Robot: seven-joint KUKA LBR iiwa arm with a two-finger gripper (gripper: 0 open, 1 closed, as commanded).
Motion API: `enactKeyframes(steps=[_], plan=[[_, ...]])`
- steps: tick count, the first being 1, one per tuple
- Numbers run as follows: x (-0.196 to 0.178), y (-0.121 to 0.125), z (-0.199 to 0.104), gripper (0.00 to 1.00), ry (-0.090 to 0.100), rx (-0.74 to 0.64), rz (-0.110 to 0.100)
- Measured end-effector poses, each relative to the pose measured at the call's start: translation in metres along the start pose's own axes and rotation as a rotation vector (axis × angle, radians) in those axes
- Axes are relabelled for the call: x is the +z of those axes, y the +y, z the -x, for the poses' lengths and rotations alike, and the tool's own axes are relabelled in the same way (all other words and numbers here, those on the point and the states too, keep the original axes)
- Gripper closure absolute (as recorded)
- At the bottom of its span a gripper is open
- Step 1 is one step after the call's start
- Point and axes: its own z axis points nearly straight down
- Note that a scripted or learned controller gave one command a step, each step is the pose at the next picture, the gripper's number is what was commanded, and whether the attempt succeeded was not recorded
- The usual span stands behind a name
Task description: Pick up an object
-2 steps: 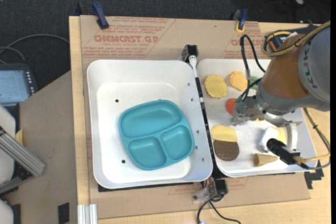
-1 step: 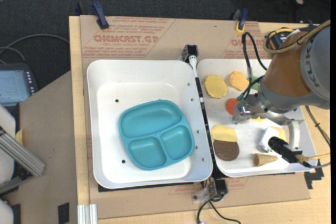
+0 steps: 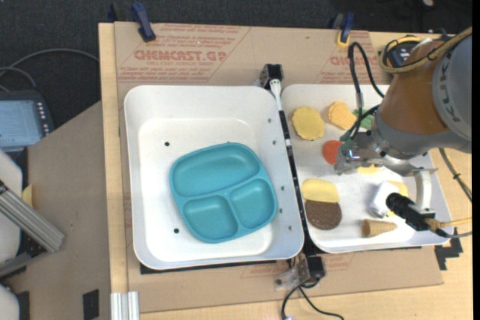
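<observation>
Tool (image 3: 351, 158), fingers' state impossible to tell, hangs low in the right shallow white plastic bin (image 3: 435, 236), just beside a small round red piece (image 3: 331, 151). Nearby lie a flat round yellow disc (image 3: 307, 123), a brown-and-yellow oval cookie (image 3: 322, 204), and a tan cone (image 3: 379, 228) pointing right. A teal sectioned plastic tray (image 3: 222, 191) sits in the left bin (image 3: 150, 161).

Two shallow white bins side by side on cardboard-covered worktop (image 3: 210, 49). Left bin (image 3: 142, 161) holding teal divided tray (image 3: 223, 191). Blue clamps (image 3: 142, 20) on far edge.
</observation>
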Motion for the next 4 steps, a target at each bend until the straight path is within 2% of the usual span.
enactKeyframes(steps=[1, 2, 3, 4], plan=[[-0.064, -0.010, -0.158, 1.00, 0.004, -0.012, -0.001], [-0.089, -0.056, -0.239, 1.00, 0.004, -0.014, -0.007], [-0.198, -0.052, -0.300, 1.00, 0.008, -0.014, 0.005], [-0.202, -0.053, -0.296, 1.00, 0.001, -0.008, -0.005]])
